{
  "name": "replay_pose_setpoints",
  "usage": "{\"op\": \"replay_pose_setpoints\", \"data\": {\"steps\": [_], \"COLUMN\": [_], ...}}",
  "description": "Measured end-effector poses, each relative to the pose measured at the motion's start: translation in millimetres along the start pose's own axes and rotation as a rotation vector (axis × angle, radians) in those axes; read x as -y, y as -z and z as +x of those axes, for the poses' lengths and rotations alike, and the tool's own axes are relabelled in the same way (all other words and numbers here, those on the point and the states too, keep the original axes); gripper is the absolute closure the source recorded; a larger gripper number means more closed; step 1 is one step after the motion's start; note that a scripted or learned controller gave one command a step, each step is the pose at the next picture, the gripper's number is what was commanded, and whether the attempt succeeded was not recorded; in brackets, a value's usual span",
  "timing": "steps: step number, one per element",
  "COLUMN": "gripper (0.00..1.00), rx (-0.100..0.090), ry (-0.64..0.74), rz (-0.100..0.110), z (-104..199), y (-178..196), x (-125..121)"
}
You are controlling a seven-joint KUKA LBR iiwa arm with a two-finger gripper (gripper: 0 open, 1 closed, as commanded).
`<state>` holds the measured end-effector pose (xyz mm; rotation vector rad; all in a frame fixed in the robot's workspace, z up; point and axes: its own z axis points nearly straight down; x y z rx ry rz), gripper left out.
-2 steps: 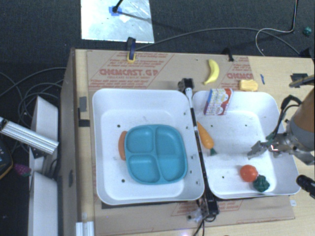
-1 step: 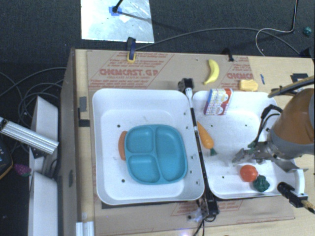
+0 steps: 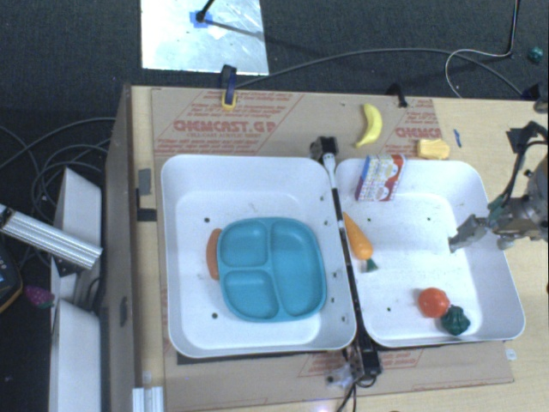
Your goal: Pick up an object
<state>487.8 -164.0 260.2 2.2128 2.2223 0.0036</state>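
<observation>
My gripper [image 3: 470, 233] hangs over the right side of the right bin [image 3: 412, 337], reaching in from the right edge, with nothing visibly in it. An orange carrot [image 3: 358, 237] lies against that bin's left wall. A red tomato [image 3: 433, 300] and a green broccoli piece [image 3: 455, 320] sit together near its front right corner, below the gripper and apart from it. A striped red, white and blue packet [image 3: 379, 177] leans at the bin's back left.
The left bin [image 3: 184, 230] holds a blue divided plate [image 3: 272, 267] with an orange sausage-like piece [image 3: 212, 253] at its left side. A banana [image 3: 371, 124] and a yellow block [image 3: 433, 148] lie on the cardboard behind the right bin.
</observation>
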Motion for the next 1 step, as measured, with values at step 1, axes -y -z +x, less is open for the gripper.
{"op": "replay_pose_setpoints", "data": {"steps": [1], "gripper": [0.00], "rx": [-0.003], "ry": [-0.002], "rz": [0.007], "z": [15.1], "y": [-102.7], "x": [2.2]}}
